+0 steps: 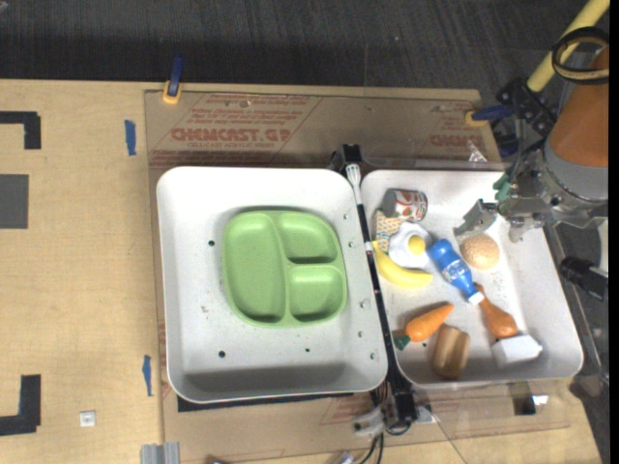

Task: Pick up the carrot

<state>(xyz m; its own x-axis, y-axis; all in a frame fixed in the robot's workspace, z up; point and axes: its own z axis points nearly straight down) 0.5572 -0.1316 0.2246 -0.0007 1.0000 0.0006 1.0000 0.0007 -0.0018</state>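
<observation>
The carrot (427, 321), orange with a green stub at its left end, lies in the front part of the right bin (564, 303), pointing up and to the right. My gripper (496, 221) hangs over the bin's back right area, well behind and to the right of the carrot. Its two grey fingers stand apart, open, with nothing between them. A tan round roll (480, 251) sits just below the fingertips.
Around the carrot lie a banana (400, 275), a blue bottle (453, 268), a brown cylinder (450, 349) and an orange bottle with a white cap (501, 327). A small can (404, 204) stands at the back. The left bin (184, 259) holds a green divided plate (284, 264).
</observation>
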